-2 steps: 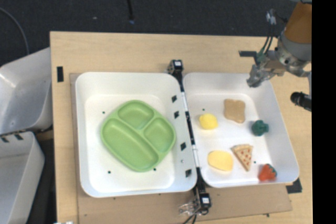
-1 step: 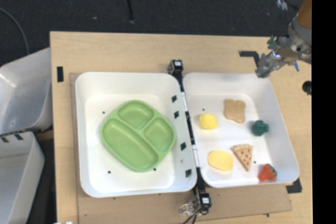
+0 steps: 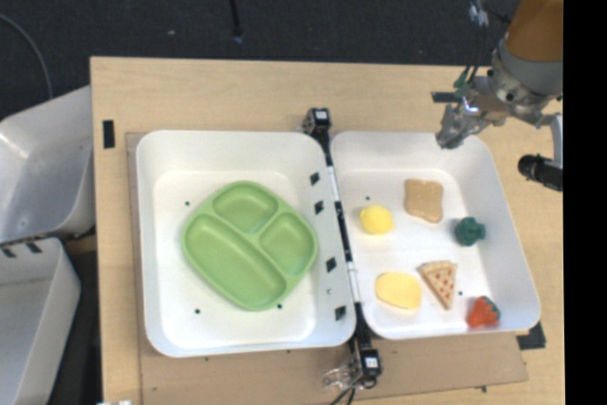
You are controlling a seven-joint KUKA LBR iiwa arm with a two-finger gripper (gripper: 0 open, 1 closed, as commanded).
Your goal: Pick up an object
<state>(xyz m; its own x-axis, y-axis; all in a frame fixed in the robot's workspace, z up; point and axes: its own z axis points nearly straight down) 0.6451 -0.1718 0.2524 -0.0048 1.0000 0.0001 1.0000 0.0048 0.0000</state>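
Observation:
The right bin (image 3: 493,161) holds several toy foods: a tan bread slice (image 3: 423,200), a small yellow lemon (image 3: 377,220), a green broccoli piece (image 3: 469,230), a yellow oval piece (image 3: 398,290), a pizza wedge (image 3: 440,282) and a red strawberry (image 3: 483,312). My gripper (image 3: 457,126) hangs over the bin's far right corner, above and behind the bread slice. Nothing shows between its fingers.
In the left bin (image 3: 152,166) lies a green divided plate (image 3: 249,244). A black-clipped divider (image 3: 332,213) runs where the two bins meet. The orange band of the arm (image 3: 536,24) stands at the upper right. White boxes (image 3: 38,166) sit off the bench's left side.

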